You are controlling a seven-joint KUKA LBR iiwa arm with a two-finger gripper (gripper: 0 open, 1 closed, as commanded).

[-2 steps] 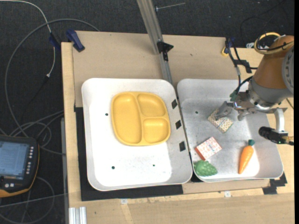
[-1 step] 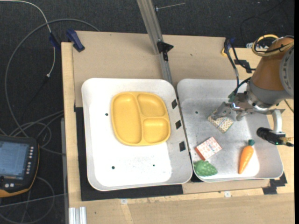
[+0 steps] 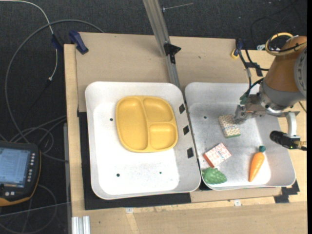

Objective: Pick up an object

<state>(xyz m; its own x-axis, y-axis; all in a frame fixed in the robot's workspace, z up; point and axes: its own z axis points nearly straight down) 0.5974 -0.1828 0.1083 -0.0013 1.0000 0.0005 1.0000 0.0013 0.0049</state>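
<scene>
Resting just beside hand (image 3: 242, 112), patterned block (image 3: 229, 126) (touching?)

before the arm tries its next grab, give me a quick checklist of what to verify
1. Gripper over the right bin: ok.
2. Gripper lined up with a target: ok, it sits at the patterned block.
3. Block held between the fingers: cannot tell, the wrist hides them.
4. Space around the block: ok, the red-and-white box, carrot and green toy lie apart from it.
5. Yellow tray out of the way: ok, it sits in the left bin.
</scene>
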